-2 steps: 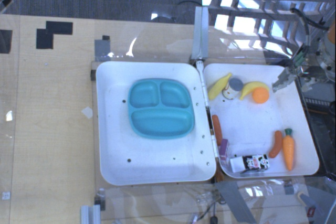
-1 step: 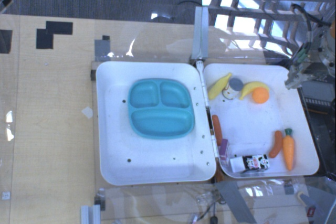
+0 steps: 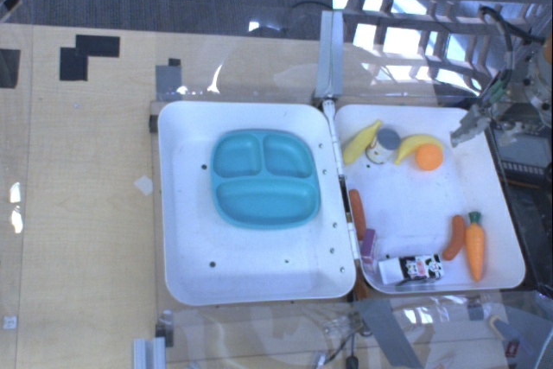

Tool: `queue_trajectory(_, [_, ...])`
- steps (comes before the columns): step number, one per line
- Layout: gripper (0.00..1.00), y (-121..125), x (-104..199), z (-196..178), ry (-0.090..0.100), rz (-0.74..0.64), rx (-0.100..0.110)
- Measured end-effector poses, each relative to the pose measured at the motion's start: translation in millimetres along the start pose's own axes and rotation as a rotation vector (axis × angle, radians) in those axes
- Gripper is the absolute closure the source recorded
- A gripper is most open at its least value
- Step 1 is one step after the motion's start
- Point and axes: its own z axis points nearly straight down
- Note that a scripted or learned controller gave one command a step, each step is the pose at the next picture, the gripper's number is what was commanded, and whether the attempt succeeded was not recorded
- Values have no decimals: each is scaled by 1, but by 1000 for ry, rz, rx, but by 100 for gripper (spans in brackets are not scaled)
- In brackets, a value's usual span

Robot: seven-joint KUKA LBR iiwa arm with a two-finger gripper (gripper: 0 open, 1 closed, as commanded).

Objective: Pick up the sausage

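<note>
A reddish sausage (image 3: pixel 356 210) lies lengthwise against the left wall of the right bin (image 3: pixel 510 220). A second, curved orange-red sausage-like piece (image 3: pixel 454 238) rests near the bin's front right, touching a carrot (image 3: pixel 474 244). My gripper (image 3: pixel 465 130) hangs over the bin's far right corner, just right of an orange (image 3: pixel 428 156) and far from both sausages. Nothing shows in its grasp.
The right bin also holds two bananas (image 3: pixel 361 142) (image 3: pixel 413 143), a small can (image 3: pixel 385 140), a milk carton (image 3: pixel 411 269) and a purple piece (image 3: pixel 368 243). In the left bin (image 3: pixel 186 212) sits a blue divided plate (image 3: pixel 263 179).
</note>
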Motion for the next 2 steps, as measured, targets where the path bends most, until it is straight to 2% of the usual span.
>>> queue_trajectory(1, [0,-53,-22,183,1,13,3])
queue_trajectory(2, [0,-43,-19,189,-1,-115,-3])
